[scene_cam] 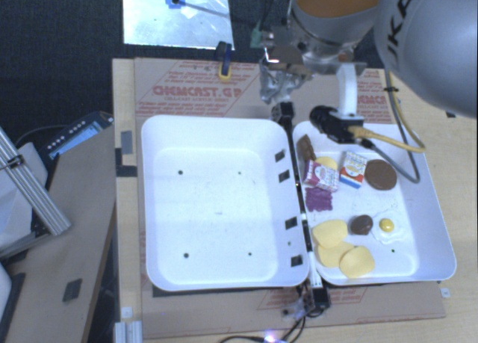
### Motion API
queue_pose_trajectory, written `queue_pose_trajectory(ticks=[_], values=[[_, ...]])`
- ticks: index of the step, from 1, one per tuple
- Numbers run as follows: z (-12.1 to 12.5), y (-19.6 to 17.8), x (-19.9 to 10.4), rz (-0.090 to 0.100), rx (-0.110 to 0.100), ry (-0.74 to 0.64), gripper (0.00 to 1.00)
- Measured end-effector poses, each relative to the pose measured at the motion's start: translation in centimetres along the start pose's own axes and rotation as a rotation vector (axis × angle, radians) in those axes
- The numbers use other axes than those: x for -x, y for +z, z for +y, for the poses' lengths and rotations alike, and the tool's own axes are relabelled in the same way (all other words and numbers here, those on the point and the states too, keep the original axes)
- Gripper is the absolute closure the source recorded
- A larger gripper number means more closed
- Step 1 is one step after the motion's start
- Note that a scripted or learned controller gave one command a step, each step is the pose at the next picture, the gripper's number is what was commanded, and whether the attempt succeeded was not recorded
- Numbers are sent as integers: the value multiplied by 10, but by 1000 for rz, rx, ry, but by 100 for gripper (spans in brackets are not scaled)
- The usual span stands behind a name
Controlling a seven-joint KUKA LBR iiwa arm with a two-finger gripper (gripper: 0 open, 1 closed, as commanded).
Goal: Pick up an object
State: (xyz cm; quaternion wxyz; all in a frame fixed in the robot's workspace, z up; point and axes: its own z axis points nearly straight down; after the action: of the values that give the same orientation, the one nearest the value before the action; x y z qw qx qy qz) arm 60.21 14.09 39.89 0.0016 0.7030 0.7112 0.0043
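**Camera view**

- Gripper [281, 110]: hangs over the far end of the seam between the two bins, at 11 o'clock of the right bin [426, 218]. Nothing is seen in its grasp. Whether it is spread or pressed together cannot be told.
- Arm [418, 13]: grey with an orange band, enters from 1 o'clock of the view.
- Left bin [216, 121]: white, shallow, touching the right bin along the seam.
- Right bin contents, all candidates for picking:
  - Brown oblong piece [306, 147]: at 10 o'clock, against the seam wall, nearest the gripper.
  - Red-and-white packet [321, 177]: at 5 o'clock of the oblong piece, partly covering a yellow piece [328, 162].
  - Purple patch [319, 199]: touching the packet at its 6 o'clock.
  - Small carton [352, 170]: white, orange and blue, at 12 o'clock of the bin, just beside the packet.
  - Brown round biscuit [380, 175]: at 3 o'clock of the carton, close to it.
  - Dark brown lump [361, 224]: near the bin's middle.
  - Fried egg [386, 226]: at 3 o'clock of the lump, just beside it.
  - Three yellow discs [357, 261]: overlapping, at 7 o'clock of the bin.
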Motion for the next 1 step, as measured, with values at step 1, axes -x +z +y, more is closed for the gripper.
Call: queue_pose_trajectory(ticks=[1], values=[[-7,72,-76,-2,-13,0,100]])
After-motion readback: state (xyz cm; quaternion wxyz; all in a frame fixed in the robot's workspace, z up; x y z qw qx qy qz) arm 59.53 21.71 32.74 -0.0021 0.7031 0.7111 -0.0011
